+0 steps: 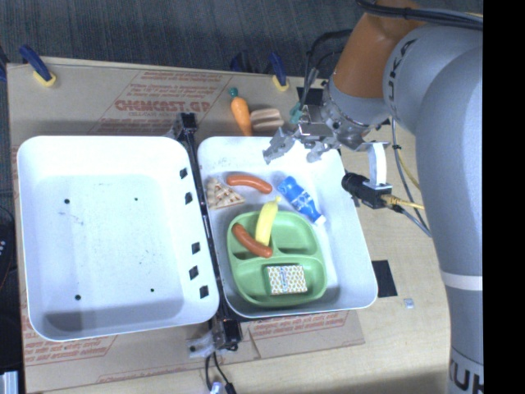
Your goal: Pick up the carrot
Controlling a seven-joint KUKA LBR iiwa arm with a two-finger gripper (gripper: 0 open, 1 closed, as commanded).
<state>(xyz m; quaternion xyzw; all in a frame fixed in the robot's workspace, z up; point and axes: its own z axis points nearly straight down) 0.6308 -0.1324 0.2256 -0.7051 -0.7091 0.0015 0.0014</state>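
While the carrot (239, 114) lies outside both bins, on the cardboard sheet (164, 97) that covers the bench just beyond the far rim of the right bin (357, 253), nothing touches it. It is orange with a small green tip pointing away toward the far side, and it lies nearly lengthwise from far to near. Just to its right sits a small tan and brown block-like item (265, 120), close beside it; what it is cannot be told. To the right of that hangs the gripper (289, 143), above the far edge of the right bin, with its two fingers spread apart and nothing between them. It is near the carrot but apart from it. The grey arm (443, 97) with its orange band (369, 43) reaches in from the right.

Inside the right bin, a long orange-red sausage (248, 183) lies across the far part, with a pale waffle-like piece (222, 193) just nearer and to its left. A blue bottle (299, 199) lies tilted to the right of the sausage. Nearer still rests a green divided plate (308, 261), carrying a yellow banana (266, 222), a second red sausage (251, 241) touching it, and a patterned square item (287, 279) in the near compartment.

The left bin (107, 236) stands beside the right one, their rims joined by black clips (188, 126).
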